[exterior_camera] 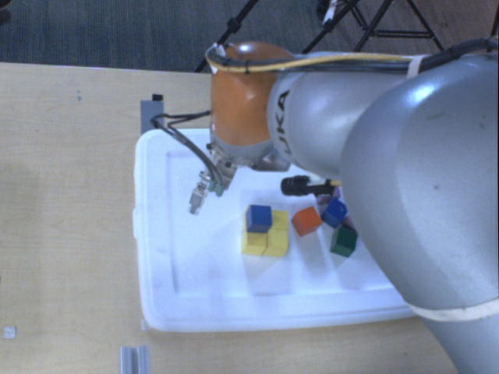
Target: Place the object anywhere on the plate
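My gripper [198,199] hangs over the left part of the white bin [156,232], with nothing visibly held in it. To its right, on the bin floor, a blue cube [259,217] sits on top of a yellow block [267,241]. Further right lie an orange cube [306,220], a second blue cube [334,211] and a green cube [343,241], close together and partly under my arm. The gripper is apart from all of them, about a cube's width left of the yellow block.
My large grey arm [405,170] covers the right side of the bin. The wooden bench [62,209] stretches to the left. A small grey bracket [150,111] stands at the bin's far left corner.
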Robot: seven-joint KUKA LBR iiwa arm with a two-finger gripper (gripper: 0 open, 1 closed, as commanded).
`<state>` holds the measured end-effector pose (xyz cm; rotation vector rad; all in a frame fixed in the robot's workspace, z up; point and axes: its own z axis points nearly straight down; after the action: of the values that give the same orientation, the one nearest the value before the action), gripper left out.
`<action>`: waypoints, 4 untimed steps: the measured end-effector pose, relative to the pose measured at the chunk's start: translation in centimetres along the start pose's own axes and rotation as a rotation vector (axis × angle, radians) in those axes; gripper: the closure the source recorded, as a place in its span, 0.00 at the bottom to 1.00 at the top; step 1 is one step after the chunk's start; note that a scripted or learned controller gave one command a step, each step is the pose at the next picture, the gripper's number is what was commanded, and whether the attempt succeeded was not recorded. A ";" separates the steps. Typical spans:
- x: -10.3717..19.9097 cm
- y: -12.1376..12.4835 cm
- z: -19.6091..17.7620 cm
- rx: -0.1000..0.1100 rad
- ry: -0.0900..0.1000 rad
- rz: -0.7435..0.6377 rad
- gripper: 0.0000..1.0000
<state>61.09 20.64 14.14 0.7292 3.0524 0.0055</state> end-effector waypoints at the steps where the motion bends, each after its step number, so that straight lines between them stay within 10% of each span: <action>1: 5.7 0.4 4.9 0.005 0.004 0.013 0.00; 2: -0.3 3.4 -3.9 -0.001 -0.002 -0.067 0.00; 3: 2.0 2.3 2.8 0.004 0.002 0.188 0.00; 4: 1.9 2.5 1.9 0.002 0.001 0.184 1.00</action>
<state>60.50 23.70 12.28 1.0070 2.9746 0.0032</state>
